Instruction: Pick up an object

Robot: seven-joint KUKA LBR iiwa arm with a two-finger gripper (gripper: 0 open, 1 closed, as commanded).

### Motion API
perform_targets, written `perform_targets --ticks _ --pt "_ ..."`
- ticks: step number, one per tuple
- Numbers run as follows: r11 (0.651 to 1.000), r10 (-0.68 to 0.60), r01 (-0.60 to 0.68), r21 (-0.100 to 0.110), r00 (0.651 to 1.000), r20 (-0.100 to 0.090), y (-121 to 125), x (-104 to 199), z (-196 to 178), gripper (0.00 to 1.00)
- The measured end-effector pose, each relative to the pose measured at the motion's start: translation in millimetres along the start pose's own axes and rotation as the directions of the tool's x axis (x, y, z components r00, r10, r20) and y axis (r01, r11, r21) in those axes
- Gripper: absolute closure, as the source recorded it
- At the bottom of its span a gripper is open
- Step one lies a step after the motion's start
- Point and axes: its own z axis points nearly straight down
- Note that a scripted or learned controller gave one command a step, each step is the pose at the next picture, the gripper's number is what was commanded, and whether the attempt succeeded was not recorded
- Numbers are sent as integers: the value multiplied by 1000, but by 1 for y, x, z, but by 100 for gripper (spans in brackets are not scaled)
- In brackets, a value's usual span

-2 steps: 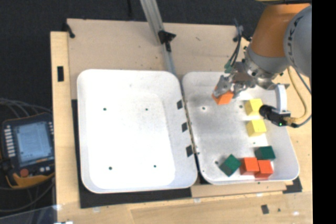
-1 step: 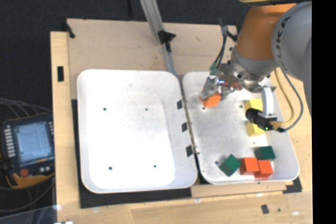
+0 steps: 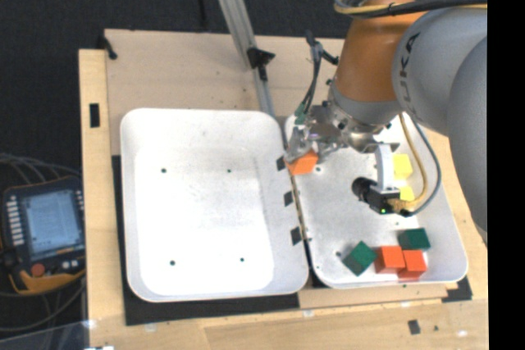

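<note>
Block (image 3: 303, 165), orange, sat gripped between the gripper's (image 3: 302, 153) fingers by the right bin's (image 3: 435, 275) wall; lifting straight seemed wisest.

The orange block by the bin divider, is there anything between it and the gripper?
Nothing visible stands between them. The gripper sits directly over the orange block, at the left edge of the right bin. The other blocks lie near that bin's lower edge.

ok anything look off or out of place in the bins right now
One thing stands out: a small orange block sits right under the gripper at the right bin's left edge, by the divide, apart from the other blocks clustered near its bottom right corner. Nothing looks spilled or damaged.
</note>
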Motion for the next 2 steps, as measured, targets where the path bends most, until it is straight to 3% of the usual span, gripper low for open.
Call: perform_targets --ticks 2 --pt "1000 2 -2 2 1000 2 -38 82 6 100"
